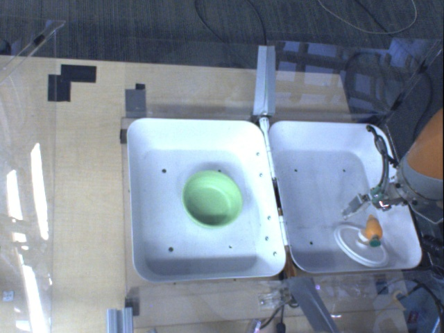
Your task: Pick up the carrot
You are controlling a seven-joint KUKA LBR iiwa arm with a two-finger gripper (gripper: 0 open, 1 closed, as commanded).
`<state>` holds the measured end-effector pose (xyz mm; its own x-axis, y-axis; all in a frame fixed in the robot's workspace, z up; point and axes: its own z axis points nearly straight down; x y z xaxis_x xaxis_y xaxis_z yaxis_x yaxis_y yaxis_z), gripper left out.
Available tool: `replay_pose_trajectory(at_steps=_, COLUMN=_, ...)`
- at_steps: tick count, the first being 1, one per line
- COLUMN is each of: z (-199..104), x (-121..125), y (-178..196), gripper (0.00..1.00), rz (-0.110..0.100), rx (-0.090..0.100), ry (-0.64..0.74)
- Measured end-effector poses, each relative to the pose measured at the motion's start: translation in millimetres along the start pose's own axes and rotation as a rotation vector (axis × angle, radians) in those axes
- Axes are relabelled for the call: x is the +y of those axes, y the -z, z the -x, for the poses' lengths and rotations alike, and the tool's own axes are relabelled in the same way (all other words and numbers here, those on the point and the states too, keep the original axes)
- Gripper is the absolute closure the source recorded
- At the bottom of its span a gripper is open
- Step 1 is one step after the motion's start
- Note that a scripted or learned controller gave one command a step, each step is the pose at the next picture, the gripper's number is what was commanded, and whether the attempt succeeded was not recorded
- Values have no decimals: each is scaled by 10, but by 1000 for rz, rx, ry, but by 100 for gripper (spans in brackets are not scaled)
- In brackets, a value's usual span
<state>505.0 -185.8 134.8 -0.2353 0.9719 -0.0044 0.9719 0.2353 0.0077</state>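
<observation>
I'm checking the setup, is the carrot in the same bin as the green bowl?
No, the carrot lies in the right bin, on a clear lid, while the green bowl sits in the left bin.

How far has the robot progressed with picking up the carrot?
Done: the pincer has reached the right bin and sits just above the carrot. In hand: nothing, since the carrot lies on a clear disc, not between the fingers. Left: descend, grasp and lift it.
</observation>
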Motion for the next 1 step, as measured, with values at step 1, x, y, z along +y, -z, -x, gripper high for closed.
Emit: replay_pose_trajectory(at_steps=1, z=153, x=-191, y=-207, gripper=0, rz=1, rx=0, ry=166)
